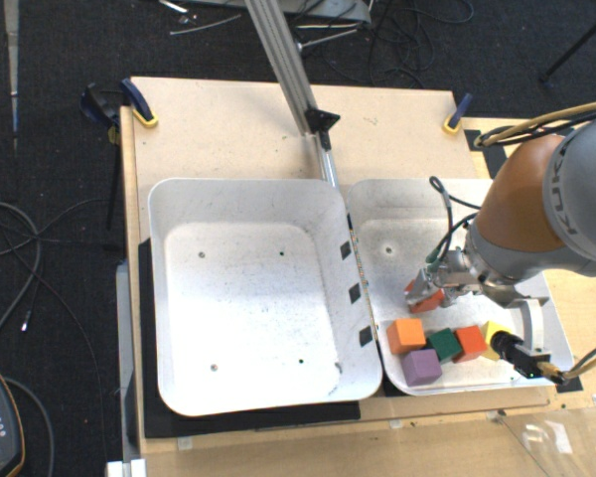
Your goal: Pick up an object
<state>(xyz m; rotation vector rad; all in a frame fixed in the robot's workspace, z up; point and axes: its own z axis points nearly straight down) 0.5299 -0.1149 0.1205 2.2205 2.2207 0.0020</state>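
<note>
Orange is the colour of the closest candidate: an orange block (408, 334) lies on the floor of the white bin (397, 217), just in front of the pincer (424, 296), on its bench-edge side and apart from it. Beyond that block, further from the pincer and towards the bin's front corner, sit a green block (443, 344) and a red block (470, 342), packed close in a row with the orange one. A purple block (422, 366) is tucked in front of them, against the front wall. The pincer hangs low over the bin floor, and from this slant I cannot tell whether it is open or closed; nothing is visibly gripped. All four blocks look like small rigid cubes, probably light wood or foam, so they should lift easily, resist crushing and give flat, parallel faces to squeeze. The trouble is likely to be crowding, not weight. The orange block's side towards the green one leaves little room, so my judgement is to take it across the two free faces, those running away from the pincer, with the approach straight down. A cube nudged off-centre may skid on the smooth bin floor. The neighbouring bin (238, 286) lies well off to the pincer's far side.
</note>
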